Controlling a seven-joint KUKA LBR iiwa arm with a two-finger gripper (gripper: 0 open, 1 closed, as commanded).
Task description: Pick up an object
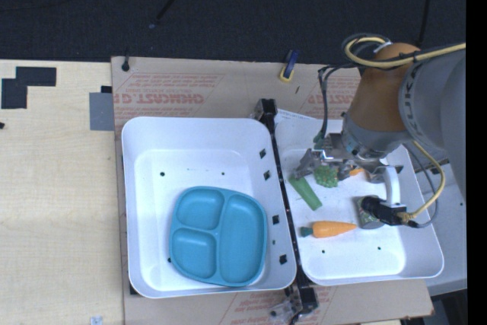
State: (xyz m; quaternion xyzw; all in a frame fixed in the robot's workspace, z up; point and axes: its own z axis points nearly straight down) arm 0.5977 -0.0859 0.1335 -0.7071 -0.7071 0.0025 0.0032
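You see the grey arm with its orange band (380, 99) reaching down into the right shallow white plastic bin (426, 262), its gripper (329, 164) low over the clutter so it can close on something. The left white bin (141, 164), well apart, holds a blue divided plastic plate (218, 236). Just beside the gripper lies a flat green strip (306, 192); directly under it sits a bumpy green broccoli-like toy (327, 176), the likely target. An orange toy carrot (332, 229) lies nearer you. Whether the gripper is wide or narrow, you cannot tell.
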